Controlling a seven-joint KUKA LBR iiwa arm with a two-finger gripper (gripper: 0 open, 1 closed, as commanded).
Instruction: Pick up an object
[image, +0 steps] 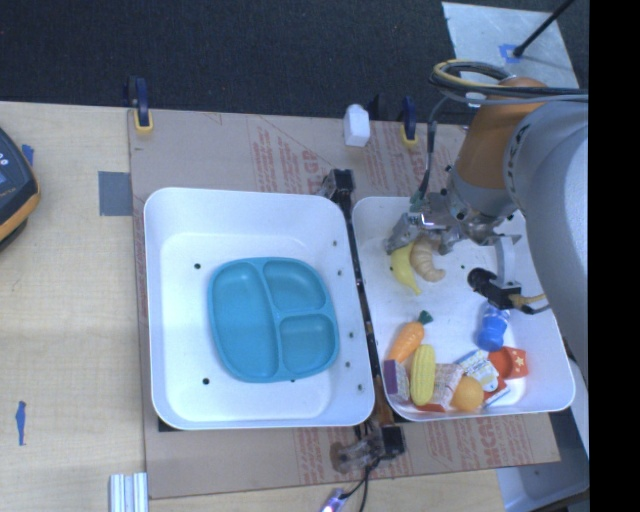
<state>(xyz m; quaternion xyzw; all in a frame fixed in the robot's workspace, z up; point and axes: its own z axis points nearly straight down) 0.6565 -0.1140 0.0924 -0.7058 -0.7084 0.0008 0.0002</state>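
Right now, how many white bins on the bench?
2. Left bin holds a blue divided plate; right bin holds the toy food, with the gripper over its far end.

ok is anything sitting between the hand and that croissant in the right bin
Nothing visible does. The hand is right at the croissant, at its upper end. The banana lies against the croissant's left side, not between them, though it may crowd a grasp.
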